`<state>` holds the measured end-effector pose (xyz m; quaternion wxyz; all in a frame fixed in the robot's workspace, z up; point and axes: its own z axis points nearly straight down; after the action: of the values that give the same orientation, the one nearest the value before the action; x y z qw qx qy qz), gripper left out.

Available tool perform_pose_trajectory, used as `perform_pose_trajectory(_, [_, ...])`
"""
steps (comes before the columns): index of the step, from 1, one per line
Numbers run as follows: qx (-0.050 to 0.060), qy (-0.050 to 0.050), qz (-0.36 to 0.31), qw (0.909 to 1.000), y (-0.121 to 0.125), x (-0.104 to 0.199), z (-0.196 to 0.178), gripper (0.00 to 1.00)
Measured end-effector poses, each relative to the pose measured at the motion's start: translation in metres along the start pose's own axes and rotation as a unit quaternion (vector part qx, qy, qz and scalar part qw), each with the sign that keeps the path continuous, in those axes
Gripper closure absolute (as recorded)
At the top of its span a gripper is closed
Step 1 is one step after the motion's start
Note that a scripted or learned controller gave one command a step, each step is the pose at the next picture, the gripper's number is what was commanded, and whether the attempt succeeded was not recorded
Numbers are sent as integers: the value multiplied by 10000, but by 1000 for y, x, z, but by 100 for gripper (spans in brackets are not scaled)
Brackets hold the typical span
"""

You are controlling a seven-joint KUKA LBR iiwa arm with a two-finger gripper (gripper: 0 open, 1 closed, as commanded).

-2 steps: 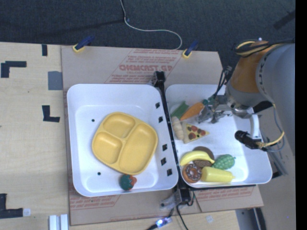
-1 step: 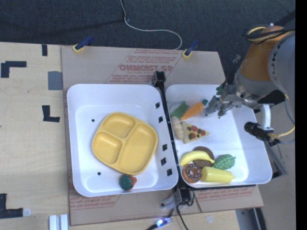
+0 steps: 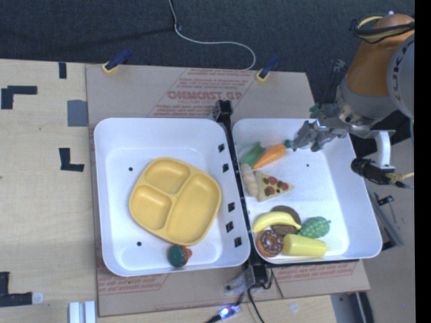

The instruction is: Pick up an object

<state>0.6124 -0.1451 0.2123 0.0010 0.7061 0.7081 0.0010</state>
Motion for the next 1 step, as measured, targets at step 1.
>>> perform_pose_trajectory(1, [15,4,6,10000,0,1,-12,100])
